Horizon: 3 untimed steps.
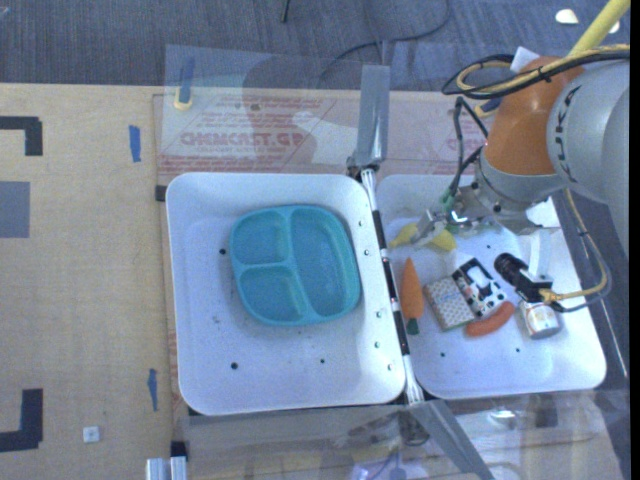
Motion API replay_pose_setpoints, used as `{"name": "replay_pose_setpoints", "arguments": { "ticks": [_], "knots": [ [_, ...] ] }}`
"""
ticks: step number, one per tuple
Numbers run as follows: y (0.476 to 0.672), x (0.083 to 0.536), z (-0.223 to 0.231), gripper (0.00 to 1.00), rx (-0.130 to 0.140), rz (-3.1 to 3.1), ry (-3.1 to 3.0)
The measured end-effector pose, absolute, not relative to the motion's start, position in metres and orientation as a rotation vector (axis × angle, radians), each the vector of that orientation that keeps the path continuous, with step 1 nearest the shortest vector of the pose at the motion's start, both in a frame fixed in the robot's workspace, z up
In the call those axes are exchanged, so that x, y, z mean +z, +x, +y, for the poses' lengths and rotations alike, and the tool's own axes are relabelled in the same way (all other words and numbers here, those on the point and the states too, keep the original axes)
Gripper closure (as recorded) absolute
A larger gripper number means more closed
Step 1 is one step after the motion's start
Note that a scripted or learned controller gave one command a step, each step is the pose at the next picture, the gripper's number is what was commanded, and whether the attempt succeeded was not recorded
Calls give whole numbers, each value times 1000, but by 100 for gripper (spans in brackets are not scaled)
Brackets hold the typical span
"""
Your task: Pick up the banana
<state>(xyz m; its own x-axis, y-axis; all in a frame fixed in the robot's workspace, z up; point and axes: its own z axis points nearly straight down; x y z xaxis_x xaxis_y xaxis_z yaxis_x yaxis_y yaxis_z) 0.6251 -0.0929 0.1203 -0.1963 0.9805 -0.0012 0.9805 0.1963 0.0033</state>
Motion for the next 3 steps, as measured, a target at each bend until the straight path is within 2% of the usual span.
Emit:
{"name": "replay_pose_setpoints", "arguments": {
  "ticks": [1,2,3],
  "knots": [
    [650,87,-107,0,-30,2659,1745],
    [654,101,-110,100,-24,2641,1733],
    [668,186,-42,100,4,2633,1706]
  ]
}}
